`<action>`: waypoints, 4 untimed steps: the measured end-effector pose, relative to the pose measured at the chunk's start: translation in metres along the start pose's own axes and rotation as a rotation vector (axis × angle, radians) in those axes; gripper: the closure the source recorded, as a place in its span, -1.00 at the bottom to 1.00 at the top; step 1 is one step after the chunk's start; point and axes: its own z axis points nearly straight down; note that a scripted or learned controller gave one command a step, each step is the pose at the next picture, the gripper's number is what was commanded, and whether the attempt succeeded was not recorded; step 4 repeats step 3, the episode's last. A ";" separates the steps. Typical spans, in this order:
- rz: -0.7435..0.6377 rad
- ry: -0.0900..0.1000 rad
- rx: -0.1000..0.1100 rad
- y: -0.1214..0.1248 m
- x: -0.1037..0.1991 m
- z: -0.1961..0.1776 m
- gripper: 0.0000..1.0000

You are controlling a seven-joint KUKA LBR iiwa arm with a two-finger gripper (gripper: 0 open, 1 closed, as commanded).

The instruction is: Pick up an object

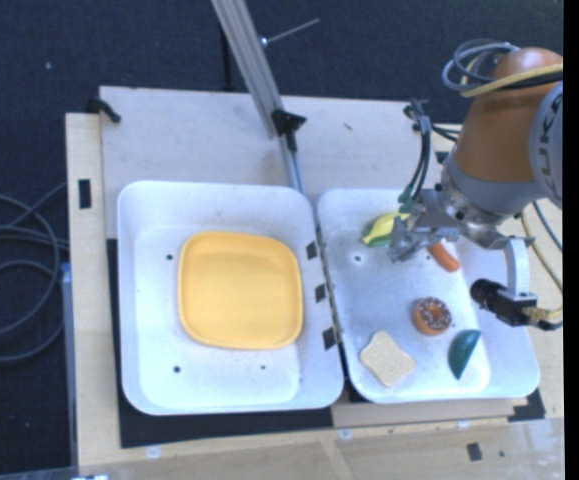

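Camera view, fixed overhead at a slant: two white bins side by side on a bench, left bin (pixel 149 268) holds a yellow plate (pixel 240 289) about centred, nothing else in it. Right bin (pixel 509 368) has the pickable stuff: a yellow-green banana-like piece (pixel 378 230) at roughly 11 o'clock in the bin, an orange carrot-like piece (pixel 446 257) near 1 o'clock, a donut (pixel 432 316) about centre, slightly toward 3, a slice of bread (pixel 387 358) at 7 o'clock, a dark green leaf-shaped piece (pixel 463 353) at 5 o'clock. Arm comes in from the right, orange band above the wrist, gripper (pixel 404 246) sits low over the upper part of the right bin, between the banana piece and the carrot piece, just beside both. Jaws: cannot tell how far apart, too small and blurred under the wrist body, and nothing visibly between them, so no hold claimed. Step in hand looks like the reach/descend onto a target, pick not yet done; everything in the bin lies flat on the floor. Likely target is the banana piece at the gripper's 10 o'clock or the carrot at its 4 o'clock, cannot say which. Next move calls for centring over one item, closing on it squarely, then lifting clear; risk is closing in the gap between the two.
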 end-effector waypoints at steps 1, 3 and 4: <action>0.000 0.000 0.001 0.000 0.051 -0.007 1.00; 0.000 0.000 0.003 0.001 0.156 0.013 1.00; 0.000 0.000 0.003 0.001 0.156 0.013 1.00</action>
